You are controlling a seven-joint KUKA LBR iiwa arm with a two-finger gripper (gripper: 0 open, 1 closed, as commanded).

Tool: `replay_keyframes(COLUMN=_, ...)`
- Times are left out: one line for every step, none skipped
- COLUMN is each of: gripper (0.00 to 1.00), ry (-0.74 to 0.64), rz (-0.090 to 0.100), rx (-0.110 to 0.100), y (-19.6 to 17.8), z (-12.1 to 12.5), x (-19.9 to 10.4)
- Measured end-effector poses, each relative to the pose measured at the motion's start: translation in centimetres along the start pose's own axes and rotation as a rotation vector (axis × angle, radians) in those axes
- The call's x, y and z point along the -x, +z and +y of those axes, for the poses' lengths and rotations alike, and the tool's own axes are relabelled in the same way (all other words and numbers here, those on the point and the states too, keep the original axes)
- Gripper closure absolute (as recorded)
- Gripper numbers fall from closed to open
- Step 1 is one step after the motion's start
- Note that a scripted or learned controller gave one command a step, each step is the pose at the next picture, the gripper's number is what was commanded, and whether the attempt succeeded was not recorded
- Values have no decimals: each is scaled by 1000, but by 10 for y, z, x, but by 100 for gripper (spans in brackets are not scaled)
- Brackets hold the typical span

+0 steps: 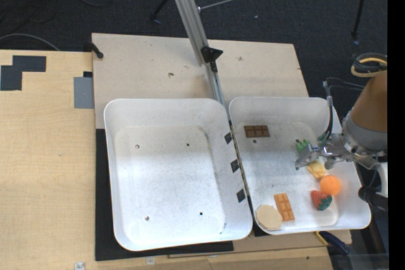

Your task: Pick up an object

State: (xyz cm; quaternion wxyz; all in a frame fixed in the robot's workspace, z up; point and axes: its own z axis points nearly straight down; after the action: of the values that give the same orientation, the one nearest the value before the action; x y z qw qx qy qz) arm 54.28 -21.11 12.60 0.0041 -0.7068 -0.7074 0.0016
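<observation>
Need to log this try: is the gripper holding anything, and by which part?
Cannot be told: the gripper is low over the yellow piece and green piece.

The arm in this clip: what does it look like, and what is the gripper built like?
At the view's right edge the arm shows a broad orange band above a grey wrist section. The gripper is a small metallic grey assembly with thin fingers, reaching out over the right bin. A dark cable runs along beside the wrist.
</observation>
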Motion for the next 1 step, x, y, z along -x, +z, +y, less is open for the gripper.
replay_keyframes(gripper=0, ry=3, rz=-10, rx=15, y=31, z=3, x=2)
